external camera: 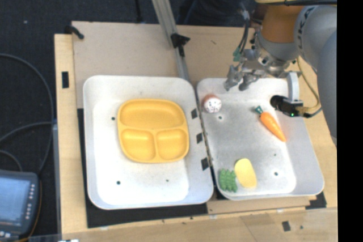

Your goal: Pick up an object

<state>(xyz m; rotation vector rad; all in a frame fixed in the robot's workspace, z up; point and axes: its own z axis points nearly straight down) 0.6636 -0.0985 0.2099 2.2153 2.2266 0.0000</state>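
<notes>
My gripper [238, 84] hangs over the far edge of the right bin [303, 175], its two fingers slightly apart with nothing between them. A small white ball with red marks [212, 103] lies just left of and below the gripper, near the bin's left wall. An orange carrot with a green top [271, 123] lies to the right in the same bin. At the near edge sit a yellow oval piece [245, 172] and a green knobbly piece [228, 179], side by side.
The left bin [102, 178] holds a yellow divided plate [153, 129]. A slanted metal rail [161, 8] rises behind the bins, ending at a clamp near the gap between them. The bench's brown board surrounds both bins.
</notes>
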